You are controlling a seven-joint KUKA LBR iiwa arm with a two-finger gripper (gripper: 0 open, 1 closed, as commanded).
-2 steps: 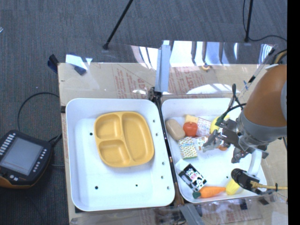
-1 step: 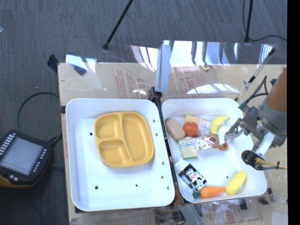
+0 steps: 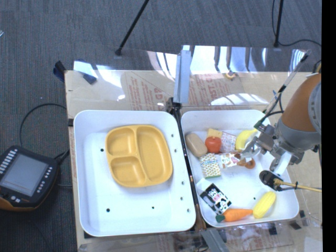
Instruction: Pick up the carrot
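One carrot (image 3: 237, 214) lies at the right bin's (image 3: 290, 201) near edge; my claw (image 3: 251, 152), width unclear, should descend squarely across it.

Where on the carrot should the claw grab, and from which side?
Grip the carrot across its thick orange middle, coming straight down from above. It lies flat along the right bin's near wall, green tip toward the milk carton, with a yellow corn cob at its other end, so side approaches look crowded.
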